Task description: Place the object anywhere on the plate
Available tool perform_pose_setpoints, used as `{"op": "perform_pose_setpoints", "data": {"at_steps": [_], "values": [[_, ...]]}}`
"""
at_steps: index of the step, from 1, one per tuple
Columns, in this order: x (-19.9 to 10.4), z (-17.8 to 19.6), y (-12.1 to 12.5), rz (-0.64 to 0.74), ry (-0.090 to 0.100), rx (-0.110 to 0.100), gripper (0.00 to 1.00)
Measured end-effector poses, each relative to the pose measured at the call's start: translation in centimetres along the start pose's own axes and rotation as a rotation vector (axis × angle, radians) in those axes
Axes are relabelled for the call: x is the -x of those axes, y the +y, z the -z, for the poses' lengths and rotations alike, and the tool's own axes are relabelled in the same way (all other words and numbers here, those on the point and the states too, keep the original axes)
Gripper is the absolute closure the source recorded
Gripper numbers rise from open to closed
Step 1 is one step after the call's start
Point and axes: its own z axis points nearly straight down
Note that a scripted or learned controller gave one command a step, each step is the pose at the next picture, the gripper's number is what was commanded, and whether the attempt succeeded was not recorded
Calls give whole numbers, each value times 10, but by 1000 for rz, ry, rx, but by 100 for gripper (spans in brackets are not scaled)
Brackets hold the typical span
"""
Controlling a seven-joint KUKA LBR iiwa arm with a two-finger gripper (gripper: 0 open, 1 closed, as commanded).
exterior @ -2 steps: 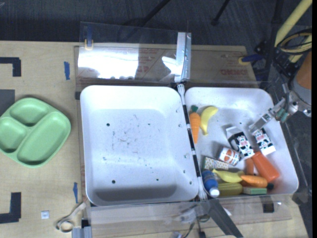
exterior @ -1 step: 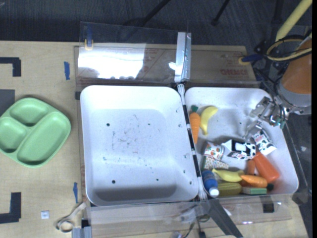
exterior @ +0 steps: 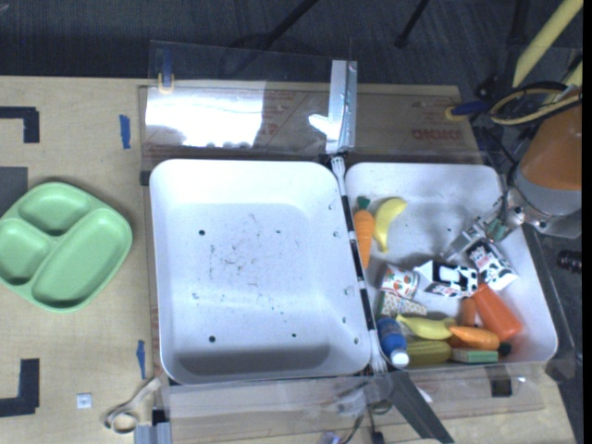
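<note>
Camera view showed the green sectioned plate [exterior: 63, 245] on the bench left of the left bin [exterior: 250, 178], well apart from the candidate objects heaped in the right bin [exterior: 435, 185]: banana [exterior: 388, 218], carrot [exterior: 363, 238], blue-capped bottle [exterior: 393, 339], orange bottle [exterior: 498, 312] and small cartons [exterior: 445, 279], several overlapping and hard to separate. Gripper [exterior: 467, 245] hung low over the cartons; finger spread and any hold could not be made out, and the arm [exterior: 553, 169] was cut off at the frame's right.
</note>
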Motion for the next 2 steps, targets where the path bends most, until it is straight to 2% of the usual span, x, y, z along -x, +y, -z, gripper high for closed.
{"op": "perform_pose_setpoints", "data": {"at_steps": [1,2], "values": [[23,1,64,-671,19,-7,0],[6,2,48,-1090,9,1,0]]}}
